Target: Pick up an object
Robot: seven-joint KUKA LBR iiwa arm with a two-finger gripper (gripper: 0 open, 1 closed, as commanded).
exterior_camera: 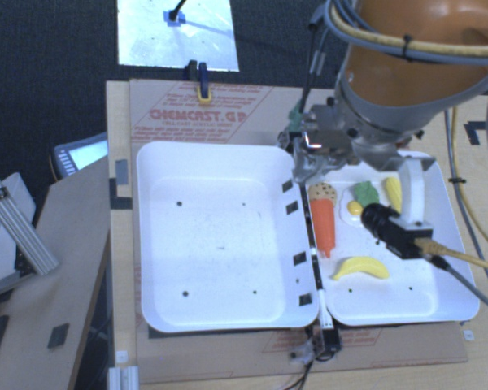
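The right bin holds an orange carrot lying lengthwise near its left wall, with a speckled round cookie-like piece at its far end. A yellow banana lies in front of the carrot. A green leafy piece, a small yellow-and-white piece and a yellow piece sit further right. My gripper hangs over the bin's far left corner, just above the cookie-like piece; the arm's wrist hides its fingers.
The left bin lies beside the right one, joined by black clips along the shared wall. A black cable connector with a yellow cable hangs over the right bin. A silver sheet lies at the back.
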